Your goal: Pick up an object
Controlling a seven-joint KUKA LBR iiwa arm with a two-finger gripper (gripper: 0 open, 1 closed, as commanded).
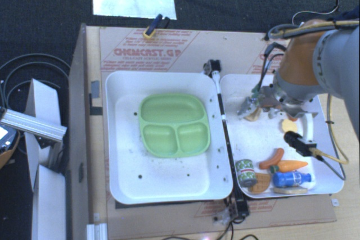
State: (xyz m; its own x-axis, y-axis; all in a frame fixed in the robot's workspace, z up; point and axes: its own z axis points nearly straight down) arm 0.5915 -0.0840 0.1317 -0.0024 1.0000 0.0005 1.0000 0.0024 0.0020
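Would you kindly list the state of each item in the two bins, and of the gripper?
Green tray: flat, upright in the left bin.
Blue bottle: lying on its side.
Carrot: lying flat.
Small can: upright.
Gripper: low over the right bin.

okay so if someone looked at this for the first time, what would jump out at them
Probably the green divided plate, alone in the left bin. Then the grey and orange arm reaching into the right bin, its gripper low near the top, with small toy foods clustered in that bin's near corner.
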